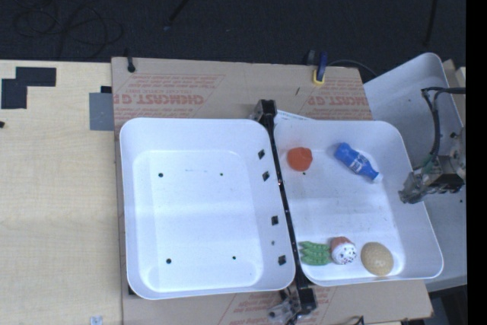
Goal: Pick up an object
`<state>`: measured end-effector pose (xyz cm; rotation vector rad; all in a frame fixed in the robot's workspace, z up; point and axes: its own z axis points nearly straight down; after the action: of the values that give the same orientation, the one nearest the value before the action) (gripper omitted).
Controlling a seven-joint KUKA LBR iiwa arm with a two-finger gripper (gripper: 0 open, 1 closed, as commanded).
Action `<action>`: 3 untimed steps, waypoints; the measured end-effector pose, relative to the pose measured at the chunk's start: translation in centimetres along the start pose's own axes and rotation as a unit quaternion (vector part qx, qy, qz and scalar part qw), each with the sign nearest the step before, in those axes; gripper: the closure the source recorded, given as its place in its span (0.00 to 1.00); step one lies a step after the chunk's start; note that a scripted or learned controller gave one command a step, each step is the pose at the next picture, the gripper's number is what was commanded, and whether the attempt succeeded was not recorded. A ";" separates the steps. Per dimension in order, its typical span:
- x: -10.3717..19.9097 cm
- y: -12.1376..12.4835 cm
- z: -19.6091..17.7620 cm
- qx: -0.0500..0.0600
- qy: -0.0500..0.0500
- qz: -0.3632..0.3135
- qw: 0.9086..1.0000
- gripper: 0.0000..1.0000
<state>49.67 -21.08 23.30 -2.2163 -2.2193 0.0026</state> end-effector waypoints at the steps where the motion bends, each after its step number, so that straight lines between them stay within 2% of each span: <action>1: -0.1 0.0 -0.9 0.001 0.000 0.000 1.000 1.00; 3: -0.2 0.0 -2.8 0.002 0.001 -0.001 1.000 1.00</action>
<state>49.66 -21.30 26.13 -2.2101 -2.2193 0.0035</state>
